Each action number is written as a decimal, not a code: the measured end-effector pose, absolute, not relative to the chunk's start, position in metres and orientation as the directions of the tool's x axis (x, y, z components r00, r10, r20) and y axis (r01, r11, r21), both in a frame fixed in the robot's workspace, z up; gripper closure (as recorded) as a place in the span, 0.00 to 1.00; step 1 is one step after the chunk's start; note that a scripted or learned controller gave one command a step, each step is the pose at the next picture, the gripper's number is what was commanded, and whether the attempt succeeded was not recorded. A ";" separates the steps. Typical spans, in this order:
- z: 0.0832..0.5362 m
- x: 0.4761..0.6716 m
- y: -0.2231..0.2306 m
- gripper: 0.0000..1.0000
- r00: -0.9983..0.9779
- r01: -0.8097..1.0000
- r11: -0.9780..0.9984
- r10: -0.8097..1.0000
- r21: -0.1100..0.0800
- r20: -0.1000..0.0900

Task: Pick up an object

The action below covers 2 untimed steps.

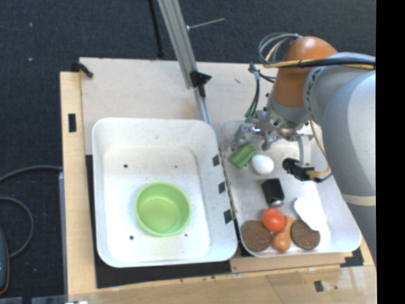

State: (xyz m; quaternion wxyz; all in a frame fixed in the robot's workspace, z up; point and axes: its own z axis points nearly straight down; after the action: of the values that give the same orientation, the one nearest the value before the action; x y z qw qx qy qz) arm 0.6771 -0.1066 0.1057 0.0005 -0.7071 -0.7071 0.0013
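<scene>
Approach step: gripper (256,143) low over upper part of right bin (345,223), just above green block (242,156) and white egg (262,164), grip state impossible to tell; next, settling squarely onto one object.

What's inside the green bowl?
The green bowl in the left bin shows just its own green bottom, with nothing lying in it. Nothing covers it.
</scene>
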 end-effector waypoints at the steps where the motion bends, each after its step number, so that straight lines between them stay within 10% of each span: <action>1: 0.119 0.679 -0.108 1.00 0.002 1.000 -0.002 1.000 0.005 -0.002; 2: 0.181 0.675 -0.105 1.00 0.002 1.000 -0.002 1.000 0.008 -0.001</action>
State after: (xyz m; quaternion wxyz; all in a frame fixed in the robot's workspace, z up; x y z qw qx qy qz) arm 0.6749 -0.1046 0.1815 -0.0031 -0.7077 -0.7065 -0.0023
